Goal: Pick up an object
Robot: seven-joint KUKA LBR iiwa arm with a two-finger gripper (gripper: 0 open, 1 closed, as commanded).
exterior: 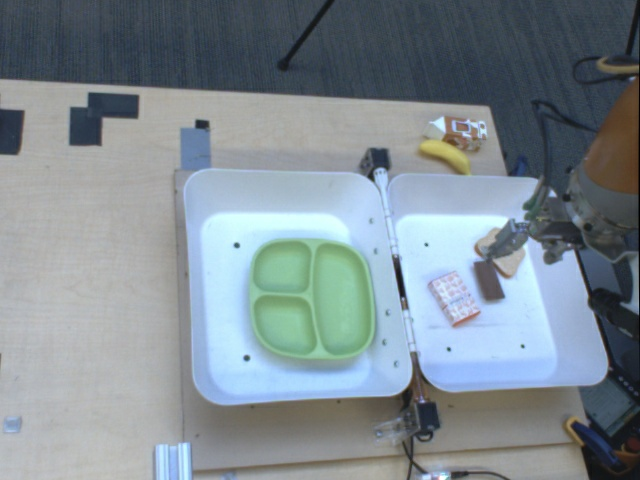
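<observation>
Dark carpet lies beyond the pale bench (90,268), where the left bin (215,368) holds a green divided plate (312,299). Over the right bin (570,358), the jaws (512,238) hang above a tan piece (505,261) beside a brown bar (489,281) and a red-patterned packet (454,298); whether they are open cannot be told.

A light wooden bench (90,298) filled the lower left of the frame. Dark grey carpet (200,18) ran across the top, crossed by a thin black rod (318,18).

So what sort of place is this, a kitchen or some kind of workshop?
Most likely a robotics lab or test bench, not a kitchen. Two white bins sit on a plywood bench over carpet, a robot arm reaches in, and toy food such as a banana lies about.
</observation>
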